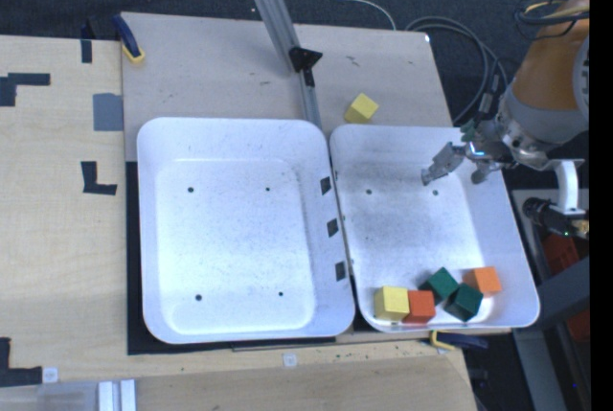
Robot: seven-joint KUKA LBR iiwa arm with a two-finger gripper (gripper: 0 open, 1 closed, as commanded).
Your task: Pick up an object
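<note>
Five little blocks sit huddled along the near edge of the right bin (498,208): a yellow block (391,302), an orange-red block (420,306), two green blocks (442,284) (465,302) and an orange block (487,280). They are touching or just beside one another, so the crowd is tight. A sixth, another yellow block (361,108), lies out on the bench beyond the bins.

And where is the claw (442,166)? Up over the far half of the right bin, above bare white floor, well apart from the cluster. Its tips point toward the bin's middle; whether they stand wide or narrow I cannot tell (too small and too blurred at this slant), and nothing shows between them.

My read on the blocks: small, stiff, light cubes, probably wood or foam, nothing fragile, with flat faces that should grip well. The yellow block at the left end of the row looks the fairest target, since its left side is free; pinch it across two opposite flat faces. The green ones in the middle are hemmed in, and a closing finger could shove a neighbour instead.
</note>
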